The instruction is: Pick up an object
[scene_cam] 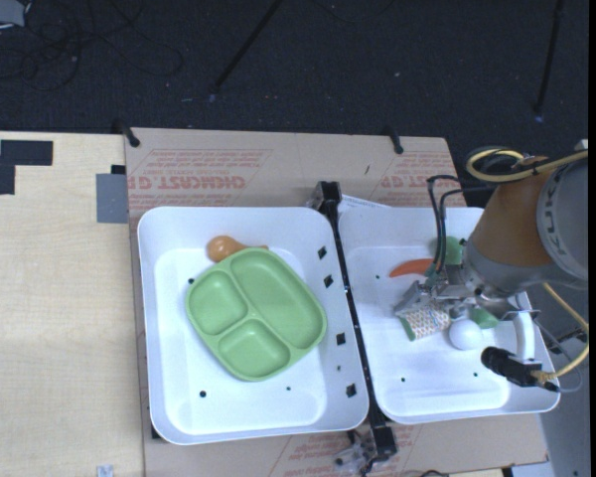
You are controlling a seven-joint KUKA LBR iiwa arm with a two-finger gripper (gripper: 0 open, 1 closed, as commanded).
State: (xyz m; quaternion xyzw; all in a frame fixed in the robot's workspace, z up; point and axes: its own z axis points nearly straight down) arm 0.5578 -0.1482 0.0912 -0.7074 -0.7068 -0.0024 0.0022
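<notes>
The gripper [439,301] is low in the right bin [417,391] over a small patterned packet [424,320]; I cannot tell its fingers' state; nothing is lifted yet.

Green divided plate [255,312] in the left bin [169,366], pincer [439,299] low over right-bin [417,396] clutter.

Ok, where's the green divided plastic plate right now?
The green divided plastic plate lies in the left white bin, roughly centred, with a small orange object touching its upper-left rim, across the divider from the gripper.
</notes>
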